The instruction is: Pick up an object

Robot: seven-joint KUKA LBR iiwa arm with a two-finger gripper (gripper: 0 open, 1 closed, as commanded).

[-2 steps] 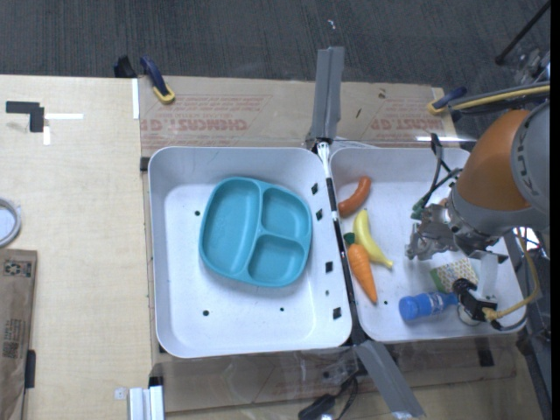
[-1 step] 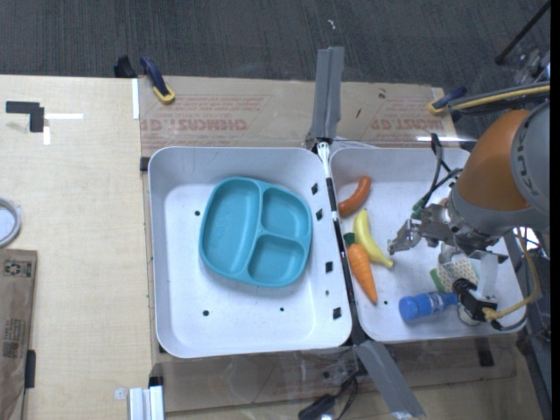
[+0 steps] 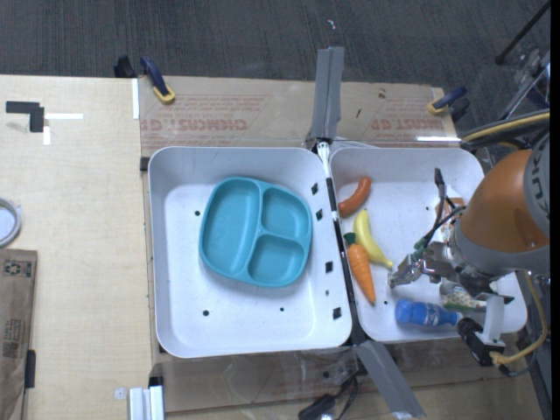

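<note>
The right bin (image 3: 394, 169) holds a toy sausage (image 3: 354, 196) at its back left, a yellow banana (image 3: 369, 240) below it, and an orange carrot (image 3: 360, 271) along the left wall. A blue bottle (image 3: 423, 314) lies near the front edge. My gripper (image 3: 409, 271) hangs low in the bin's right half, just right of the banana and carrot and above the bottle. Nothing shows between its fingers. The orange wrist band (image 3: 499, 213) rises behind it.
The left bin (image 3: 175, 261) carries a teal divided plate (image 3: 257, 231). A grey divider post (image 3: 327, 94) stands between the bins at the back. Clamps sit at the cardboard's back corners. Cables and the arm crowd the right side.
</note>
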